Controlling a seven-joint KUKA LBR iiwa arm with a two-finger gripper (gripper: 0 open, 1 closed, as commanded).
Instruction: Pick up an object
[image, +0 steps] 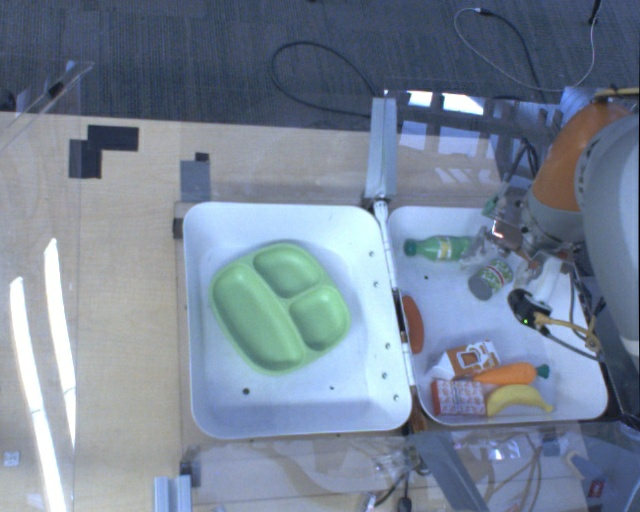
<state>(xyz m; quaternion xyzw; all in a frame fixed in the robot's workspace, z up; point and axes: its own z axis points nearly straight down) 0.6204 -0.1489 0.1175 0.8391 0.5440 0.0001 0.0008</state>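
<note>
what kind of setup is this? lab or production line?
Likely a robotics lab grasping rig, not a production line. Two shallow white bins sit on a wooden bench; the right one holds toy groceries such as a plastic orange carrot and yellow banana. Loose black cables trail across the grey carpet behind.

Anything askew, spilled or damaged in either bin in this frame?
One oddity: a reddish-brown oblong item leans up against the right bin's left wall by the divider instead of lying flat. The green bottle and the can lie on their sides, with nothing spilled. The green divided plate sits flat in the left bin.
</note>
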